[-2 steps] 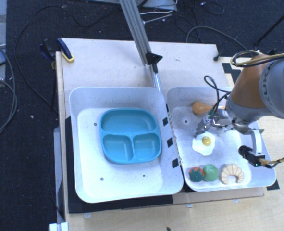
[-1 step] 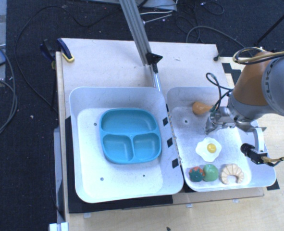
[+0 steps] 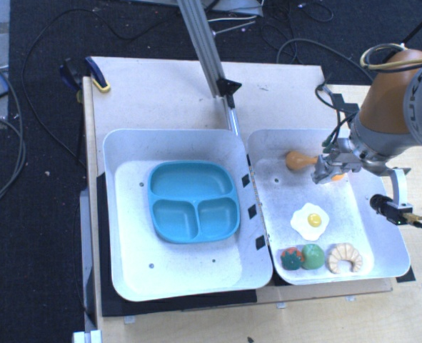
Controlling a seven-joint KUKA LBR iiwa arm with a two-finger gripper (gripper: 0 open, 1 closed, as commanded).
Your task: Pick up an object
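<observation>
**Q:** Why is the grey arm with the orange band leaning into the right-hand shallow white bin [image 3: 382, 259]?

**A:** Its two-finger gripper [image 3: 328, 174] hangs low at the far end of that bin, right beside an orange-brown drumstick-shaped toy [image 3: 298, 161], which looks the likeliest thing to be picked. An orange sliver shows under the tool, though whether that is part of the toy or something else is hard to say from this slant. Whether the tool is spread or pressed together cannot be told here either, and nothing is seen pinched in it.

**Q:** And the other pieces?

**A:** They lie loose along the near half of the same bin: a white-and-yellow fried-egg toy [image 3: 310, 221] in the middle, then a row at the near edge of a red-and-green berry-like piece [image 3: 290, 259], a round green piece [image 3: 313, 256] touching it, and a pale tan croissant-shaped toy [image 3: 345, 257] just beside. All sit apart from the arm.

**Q:** The surroundings?

**A:** The left-hand white bin [image 3: 125, 191] holds a light blue three-compartment plastic plate [image 3: 193, 200] lying flat. Both bins rest on a pale wooden bench [image 3: 161, 91]; a silver metal pole [image 3: 202, 38] slants over it, and black cables [image 3: 32, 77] trail on dark carpet around
</observation>
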